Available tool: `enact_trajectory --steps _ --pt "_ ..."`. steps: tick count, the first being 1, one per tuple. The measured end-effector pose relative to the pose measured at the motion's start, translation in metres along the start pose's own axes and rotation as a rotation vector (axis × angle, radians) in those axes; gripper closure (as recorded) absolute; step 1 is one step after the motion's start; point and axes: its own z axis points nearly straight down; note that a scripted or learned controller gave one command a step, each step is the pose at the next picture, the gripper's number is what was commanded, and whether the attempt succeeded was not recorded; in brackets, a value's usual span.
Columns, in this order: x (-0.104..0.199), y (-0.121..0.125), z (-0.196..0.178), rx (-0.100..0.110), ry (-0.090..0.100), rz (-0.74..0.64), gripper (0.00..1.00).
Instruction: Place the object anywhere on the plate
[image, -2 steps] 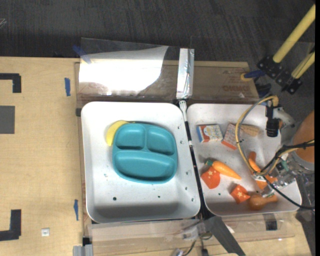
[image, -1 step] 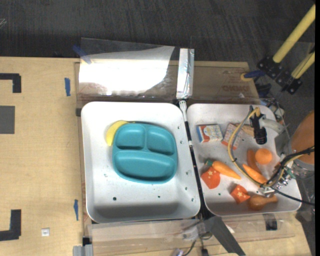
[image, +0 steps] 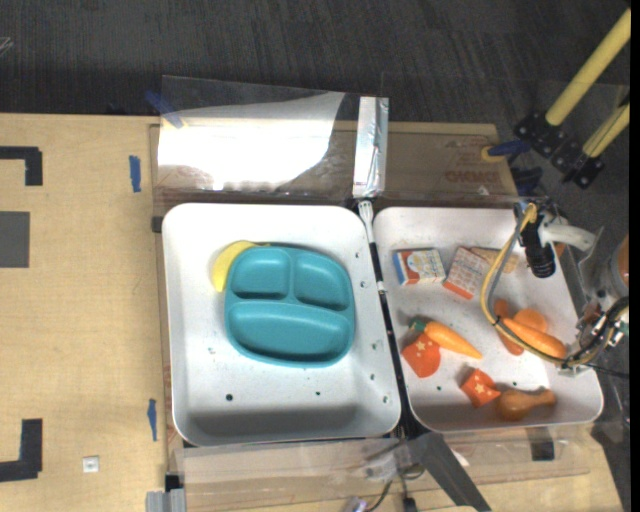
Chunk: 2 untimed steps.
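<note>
in the left bin — one teal plate

At the right edge, the robot shows a slim black cylindrical piece with a pale grey-white fitting beside it. A yellow cable loops down from there in a long curve, and thinner orange and dark wires bunch together lower down (too tangled to separate). The end effector itself is too blurred at the frame's margin to describe.
</note>
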Motion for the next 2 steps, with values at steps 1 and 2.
enact_trajectory --steps 1,2 --pt "0.0001 -0.0019 -0.0094 0.004 -0.002 0.004 1.00" --pt "0.0007 -0.0038 -0.0192 0.008 -0.003 0.008 1.00"
